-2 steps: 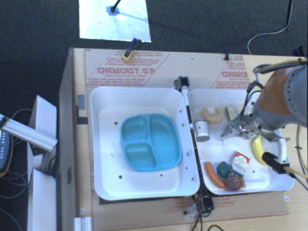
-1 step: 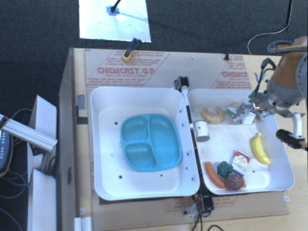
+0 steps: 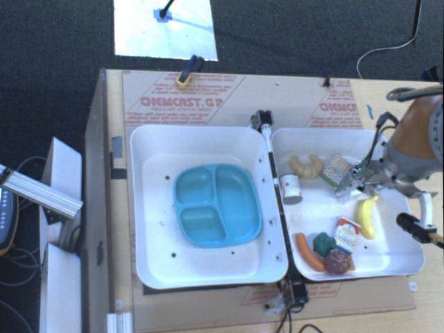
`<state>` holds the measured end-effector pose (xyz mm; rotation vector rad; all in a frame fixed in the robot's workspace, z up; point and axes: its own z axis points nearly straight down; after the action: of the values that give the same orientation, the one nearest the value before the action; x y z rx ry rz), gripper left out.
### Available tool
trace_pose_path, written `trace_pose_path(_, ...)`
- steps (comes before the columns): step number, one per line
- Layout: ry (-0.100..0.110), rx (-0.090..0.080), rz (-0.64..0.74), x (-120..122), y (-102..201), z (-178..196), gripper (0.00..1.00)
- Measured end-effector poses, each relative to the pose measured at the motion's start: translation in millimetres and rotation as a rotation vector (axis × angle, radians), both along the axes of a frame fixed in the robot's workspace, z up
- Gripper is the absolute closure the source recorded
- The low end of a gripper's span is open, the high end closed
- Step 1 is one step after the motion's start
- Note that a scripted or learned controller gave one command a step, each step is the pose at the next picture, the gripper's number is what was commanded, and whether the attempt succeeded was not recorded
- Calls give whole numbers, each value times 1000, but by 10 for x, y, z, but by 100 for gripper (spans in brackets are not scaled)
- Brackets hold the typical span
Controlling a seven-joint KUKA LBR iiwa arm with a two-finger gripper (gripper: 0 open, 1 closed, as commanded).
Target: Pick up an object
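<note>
The right bin [image 3: 409,259] holds several small objects. A tan croissant-shaped piece [image 3: 306,165] lies at the back, beside a green and white box [image 3: 336,168]. A small can [image 3: 289,188] lies by the left wall. A yellow banana [image 3: 365,217] lies right of centre. At the front sit a small carton [image 3: 345,233], an orange carrot [image 3: 309,251], a green broccoli [image 3: 323,243] and a dark red lump [image 3: 338,261]. My gripper [image 3: 350,184] hangs low over the bin, between the box and the banana's upper end. Nothing is visibly held.
The left bin [image 3: 159,269] holds a blue divided plate [image 3: 216,205]. The grey arm with its orange band [image 3: 416,127] comes in from the right, over the right bin's back corner. A black fixture [image 3: 416,226] sticks out at the bin's right wall.
</note>
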<state>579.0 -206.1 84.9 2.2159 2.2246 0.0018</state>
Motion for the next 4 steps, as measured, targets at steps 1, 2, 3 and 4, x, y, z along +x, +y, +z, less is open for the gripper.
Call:
trace_pose_path(1, 64, 15, -6, 790, -38, 20, 0)
trace_pose_path(2, 61, 12, -2, 800, -36, 124, 100)
trace_pose_path(3, -4, -2, -1, 478, -8, 1079, 100)
trace_pose_path(4, -3, -1, 0, 725, -3, 1274, 100)
